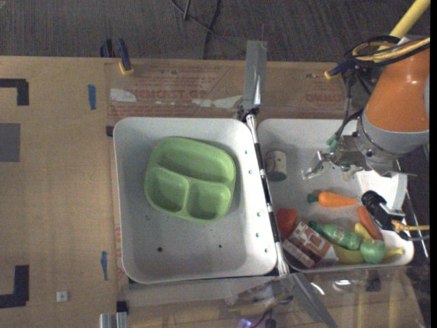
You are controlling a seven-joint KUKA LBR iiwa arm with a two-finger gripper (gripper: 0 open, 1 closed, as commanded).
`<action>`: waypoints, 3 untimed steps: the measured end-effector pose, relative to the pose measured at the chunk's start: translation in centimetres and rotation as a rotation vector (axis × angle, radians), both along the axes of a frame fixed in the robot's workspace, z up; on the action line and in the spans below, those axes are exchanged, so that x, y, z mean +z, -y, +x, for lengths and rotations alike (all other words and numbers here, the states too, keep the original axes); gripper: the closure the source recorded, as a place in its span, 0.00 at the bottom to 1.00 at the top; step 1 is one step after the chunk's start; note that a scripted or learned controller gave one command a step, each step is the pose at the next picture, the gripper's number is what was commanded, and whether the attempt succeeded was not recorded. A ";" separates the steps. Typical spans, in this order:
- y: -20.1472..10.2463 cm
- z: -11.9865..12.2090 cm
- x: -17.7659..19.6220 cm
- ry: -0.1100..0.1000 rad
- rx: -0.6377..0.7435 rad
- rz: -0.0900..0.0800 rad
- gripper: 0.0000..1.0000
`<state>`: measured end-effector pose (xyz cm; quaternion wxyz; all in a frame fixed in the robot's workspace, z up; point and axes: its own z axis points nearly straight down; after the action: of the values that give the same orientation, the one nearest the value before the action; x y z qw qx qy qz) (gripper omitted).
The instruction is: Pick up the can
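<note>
While the jaws' spread cannot be told at right of centre in the frame, the can (pixel 276 165) stands apart to their left, against the right bin's (pixel 300 132) left wall; approach should clear that wall.

No text can be read for certain. The cardboard sheet (pixel 205 91) beyond the left bin (pixel 130 251) carries faint red printed lettering, too blurred to make out. The small carton (pixel 308 242) beside the can (pixel 276 165) shows an unreadable label.
</note>
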<state>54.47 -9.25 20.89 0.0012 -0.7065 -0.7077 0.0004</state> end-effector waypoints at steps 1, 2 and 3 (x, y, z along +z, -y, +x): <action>-4.2 9.6 -2.4 0.004 -0.048 -0.002 0.00; -6.7 4.3 -2.4 0.001 -0.040 -0.001 0.00; -6.7 3.5 -2.4 -0.001 -0.083 0.000 0.00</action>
<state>57.94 -2.57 18.46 0.0015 -0.7352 -0.6779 0.0007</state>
